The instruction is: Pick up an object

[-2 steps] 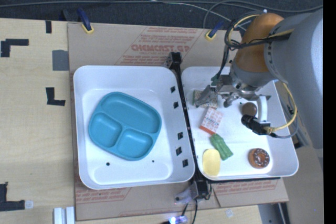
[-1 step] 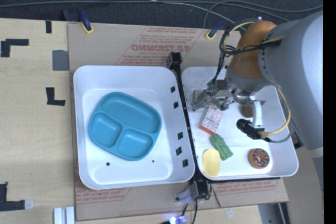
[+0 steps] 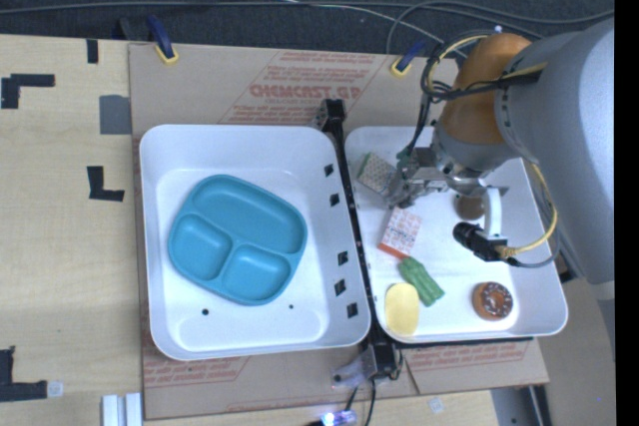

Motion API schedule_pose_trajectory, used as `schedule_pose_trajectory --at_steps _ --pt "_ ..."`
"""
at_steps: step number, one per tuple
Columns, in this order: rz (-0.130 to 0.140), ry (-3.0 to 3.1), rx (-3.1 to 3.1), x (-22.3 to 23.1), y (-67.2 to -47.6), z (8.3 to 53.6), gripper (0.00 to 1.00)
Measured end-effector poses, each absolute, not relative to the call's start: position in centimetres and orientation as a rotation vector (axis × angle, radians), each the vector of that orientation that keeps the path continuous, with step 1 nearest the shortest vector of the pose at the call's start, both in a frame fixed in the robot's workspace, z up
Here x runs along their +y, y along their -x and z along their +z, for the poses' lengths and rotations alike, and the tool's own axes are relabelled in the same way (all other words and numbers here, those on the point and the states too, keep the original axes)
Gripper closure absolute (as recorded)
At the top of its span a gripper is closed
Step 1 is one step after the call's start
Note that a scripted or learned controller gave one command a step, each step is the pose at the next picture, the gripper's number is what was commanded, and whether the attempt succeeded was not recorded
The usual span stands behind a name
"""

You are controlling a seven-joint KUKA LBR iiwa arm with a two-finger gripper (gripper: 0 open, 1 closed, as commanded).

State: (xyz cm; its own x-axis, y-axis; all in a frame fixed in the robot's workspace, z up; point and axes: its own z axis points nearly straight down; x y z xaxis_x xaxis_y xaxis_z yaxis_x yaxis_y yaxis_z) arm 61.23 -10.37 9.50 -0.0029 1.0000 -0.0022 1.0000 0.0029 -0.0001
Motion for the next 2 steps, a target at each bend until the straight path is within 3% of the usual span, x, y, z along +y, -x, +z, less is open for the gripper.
schedule_pose_trajectory --at_steps 2 --pt "0.003 -2.217 2.221 -10.7 -61.9 20.8 1.0"
